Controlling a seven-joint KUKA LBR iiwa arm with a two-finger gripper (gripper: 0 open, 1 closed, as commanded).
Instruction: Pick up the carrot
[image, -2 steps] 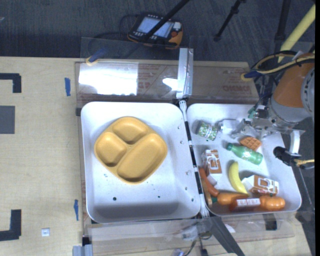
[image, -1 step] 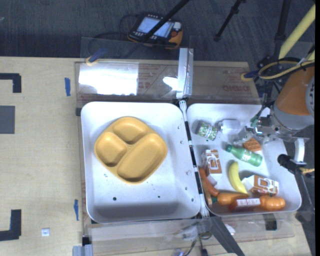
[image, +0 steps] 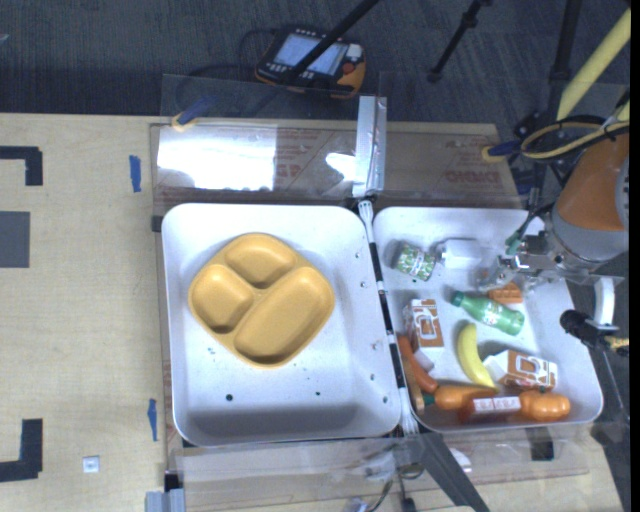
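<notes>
A slim orange-red carrot (image: 416, 368) lies along the left wall of the right bin (image: 590, 400), near its front, beside a banana (image: 474, 353). My gripper (image: 519, 267) hangs over the bin's back right part, well away from the carrot and just above a green bottle (image: 488, 311). A small orange thing (image: 507, 294) shows directly under the gripper, partly hidden by it. I cannot make out whether anything is held.
The right bin also holds a green can (image: 413, 262), a white item (image: 460, 250), a small carton (image: 425, 322), a juice box (image: 528, 372) and a long orange labelled piece (image: 500, 404). A yellow divided plate (image: 262, 297) sits in the left bin (image: 190, 400).
</notes>
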